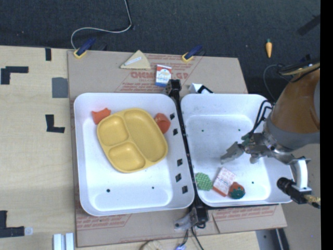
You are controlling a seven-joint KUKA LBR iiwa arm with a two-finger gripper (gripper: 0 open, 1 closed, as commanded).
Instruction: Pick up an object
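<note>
Below the fingers (235, 152), well apart, a small packet (225, 181) on the right bin (208, 108) floor

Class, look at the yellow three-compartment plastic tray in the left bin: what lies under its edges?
An orange piece pokes out under the yellow divided tray at its upper left, a red-orange piece at its right. How far they extend beneath is covered.

Right bin (223, 108), front edge: three loose objects clustered. Green mesh-textured piece (203, 180) lies flat at front-left corner. White packet with red print (225, 181) lies flat, tilted, just right of it. Small teal-and-orange object (237, 190) touches the packet's right end. Left bin (83, 139): yellow three-compartment tray (132, 138) lies diagonal, orange piece (100, 114) at upper left, red piece (163, 122) at right edge.
</note>
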